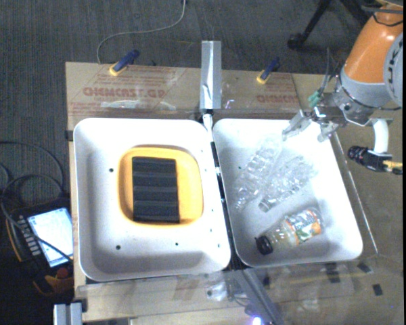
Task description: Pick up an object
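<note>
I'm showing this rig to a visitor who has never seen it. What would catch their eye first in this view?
Probably the yellow tray with a black ribbed block, sitting in the middle of the left bin. Next, the arm's orange band at upper right, with the gripper over the right bin's far edge. In that bin lie a clear plastic piece and, nearer the camera, a black-capped bottle on its side.
</note>
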You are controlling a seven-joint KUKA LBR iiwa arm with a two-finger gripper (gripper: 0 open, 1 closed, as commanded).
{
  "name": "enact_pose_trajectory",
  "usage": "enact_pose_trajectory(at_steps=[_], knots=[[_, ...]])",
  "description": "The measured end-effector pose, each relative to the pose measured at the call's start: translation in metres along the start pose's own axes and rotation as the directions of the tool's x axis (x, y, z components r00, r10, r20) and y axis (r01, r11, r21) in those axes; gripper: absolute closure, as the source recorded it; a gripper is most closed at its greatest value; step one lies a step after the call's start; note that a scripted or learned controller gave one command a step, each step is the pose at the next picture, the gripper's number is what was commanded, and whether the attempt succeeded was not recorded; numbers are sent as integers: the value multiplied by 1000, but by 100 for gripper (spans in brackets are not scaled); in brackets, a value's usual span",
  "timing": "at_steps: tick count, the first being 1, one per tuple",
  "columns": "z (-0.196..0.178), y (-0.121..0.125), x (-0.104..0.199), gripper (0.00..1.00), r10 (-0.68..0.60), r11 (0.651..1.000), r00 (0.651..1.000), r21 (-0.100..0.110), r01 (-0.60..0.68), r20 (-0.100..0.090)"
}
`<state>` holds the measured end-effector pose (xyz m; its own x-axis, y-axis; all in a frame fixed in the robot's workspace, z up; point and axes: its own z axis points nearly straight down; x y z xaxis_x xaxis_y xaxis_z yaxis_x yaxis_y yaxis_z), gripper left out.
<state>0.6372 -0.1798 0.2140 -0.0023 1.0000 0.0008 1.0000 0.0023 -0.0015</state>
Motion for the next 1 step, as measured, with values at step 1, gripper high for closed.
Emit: enact_pose_trajectory(at_steps=[1], knots=[[71,-51,-32,0,-95,996,996,1,95,2]])
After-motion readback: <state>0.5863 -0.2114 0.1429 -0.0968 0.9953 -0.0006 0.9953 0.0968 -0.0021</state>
